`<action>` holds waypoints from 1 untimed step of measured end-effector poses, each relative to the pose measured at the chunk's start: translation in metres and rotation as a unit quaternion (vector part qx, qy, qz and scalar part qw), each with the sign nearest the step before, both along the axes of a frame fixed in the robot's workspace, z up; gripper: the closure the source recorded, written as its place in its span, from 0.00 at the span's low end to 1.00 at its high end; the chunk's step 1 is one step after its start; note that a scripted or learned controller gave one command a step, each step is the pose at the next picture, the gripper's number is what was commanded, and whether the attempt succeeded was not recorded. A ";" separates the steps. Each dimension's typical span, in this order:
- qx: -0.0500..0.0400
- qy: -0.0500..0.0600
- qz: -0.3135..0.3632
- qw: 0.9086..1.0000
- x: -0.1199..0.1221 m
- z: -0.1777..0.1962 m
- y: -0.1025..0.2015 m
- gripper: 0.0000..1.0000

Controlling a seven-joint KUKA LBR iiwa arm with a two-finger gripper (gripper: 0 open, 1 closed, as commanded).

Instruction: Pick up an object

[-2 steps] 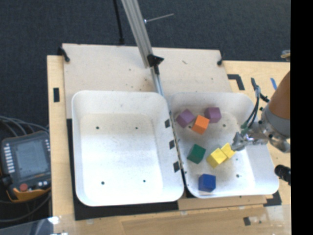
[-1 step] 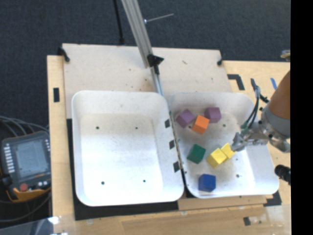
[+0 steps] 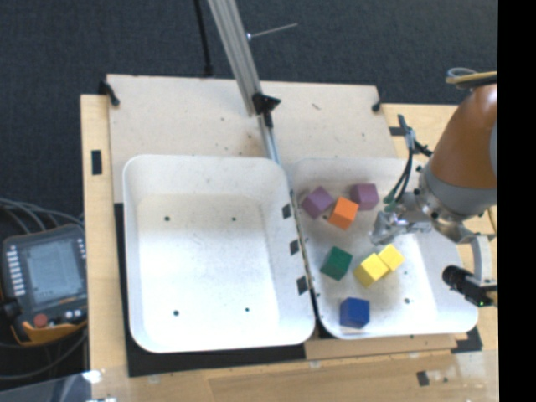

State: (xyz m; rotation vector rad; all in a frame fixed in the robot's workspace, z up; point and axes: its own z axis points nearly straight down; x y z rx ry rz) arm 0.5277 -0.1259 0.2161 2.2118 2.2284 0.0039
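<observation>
While tool (image 3: pixel 387 234) hangs above, grip unclear, yellow block (image 3: pixel 381 264) long axis runs diagonal.

Two white bins sit side by side on the worktop (image 3: pixel 96 224): the left bin (image 3: pixel 209 254) and the right bin (image 3: pixel 419 308). Six blocks lie in the right one: two purple blocks (image 3: pixel 316 201) (image 3: pixel 364 195), one orange block (image 3: pixel 343 213), one green block (image 3: pixel 337 263), one blue block (image 3: pixel 354 311), and one yellow piece (image 3: pixel 380 263) that looks like two joined cubes.

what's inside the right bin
Six blocks lie in the right bin: two purple, orange, green, yellow, blue. The arm covers its right part.
</observation>
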 end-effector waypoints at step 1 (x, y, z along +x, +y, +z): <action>0.000 -0.001 0.000 1.000 0.035 0.010 0.042 1.00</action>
